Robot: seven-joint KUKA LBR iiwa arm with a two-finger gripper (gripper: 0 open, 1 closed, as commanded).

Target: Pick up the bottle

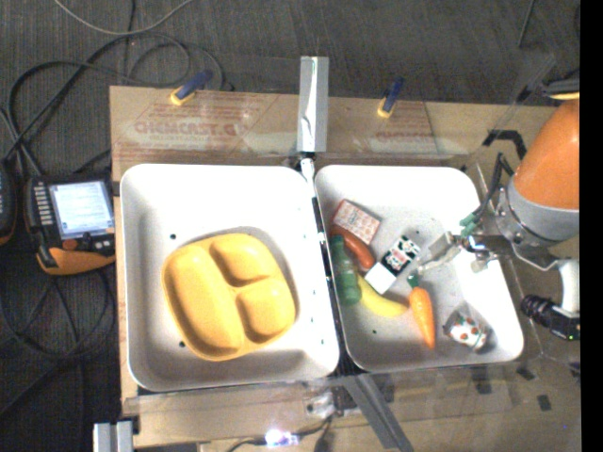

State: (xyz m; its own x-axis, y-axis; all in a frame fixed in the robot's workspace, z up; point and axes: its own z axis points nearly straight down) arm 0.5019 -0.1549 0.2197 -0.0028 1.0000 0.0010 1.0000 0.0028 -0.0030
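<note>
Bottle [345, 273] beside carrot [423, 315], banana [383, 303]

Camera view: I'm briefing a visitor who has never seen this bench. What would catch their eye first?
The yellow divided tray lying in the left bin. Next, the arm's orange band at the right edge, its gripper over the right bin, above a clutter with a carrot, banana and green bottle.
</note>
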